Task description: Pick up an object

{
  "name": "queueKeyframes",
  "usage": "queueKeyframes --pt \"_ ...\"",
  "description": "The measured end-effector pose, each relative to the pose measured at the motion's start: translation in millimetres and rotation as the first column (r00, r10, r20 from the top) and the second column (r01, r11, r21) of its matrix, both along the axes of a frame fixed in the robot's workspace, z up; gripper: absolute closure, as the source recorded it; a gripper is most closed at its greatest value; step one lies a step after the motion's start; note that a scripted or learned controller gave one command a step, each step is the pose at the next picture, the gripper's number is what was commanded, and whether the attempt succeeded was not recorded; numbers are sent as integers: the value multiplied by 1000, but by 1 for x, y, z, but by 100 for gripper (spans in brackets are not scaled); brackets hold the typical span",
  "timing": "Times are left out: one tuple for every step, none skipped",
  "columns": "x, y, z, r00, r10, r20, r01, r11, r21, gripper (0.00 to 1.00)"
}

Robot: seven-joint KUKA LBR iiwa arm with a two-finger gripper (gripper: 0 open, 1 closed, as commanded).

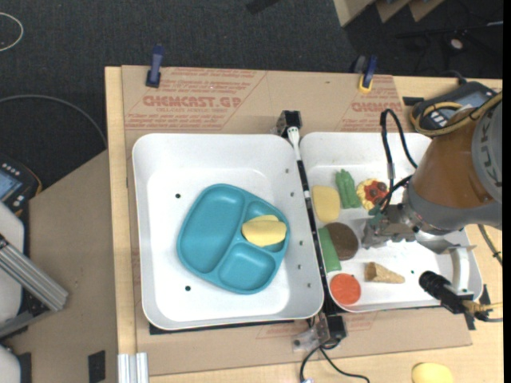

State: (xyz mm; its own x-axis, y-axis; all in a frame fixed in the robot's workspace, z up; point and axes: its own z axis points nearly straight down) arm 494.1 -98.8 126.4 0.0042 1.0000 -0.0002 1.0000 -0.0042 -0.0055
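Orange disc (345, 289), tan wedge (385, 274), brown round (344, 239) crowd gripper (389, 228); jaw state unclear.

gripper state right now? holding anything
gripper: low in the right bin, beside the brown disc; open or closed cannot be told, and nothing is seen held.
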Motion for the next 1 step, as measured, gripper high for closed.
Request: queueKeyframes --pt "3 2 -44 1000 3 2 -3 1000 1 100"
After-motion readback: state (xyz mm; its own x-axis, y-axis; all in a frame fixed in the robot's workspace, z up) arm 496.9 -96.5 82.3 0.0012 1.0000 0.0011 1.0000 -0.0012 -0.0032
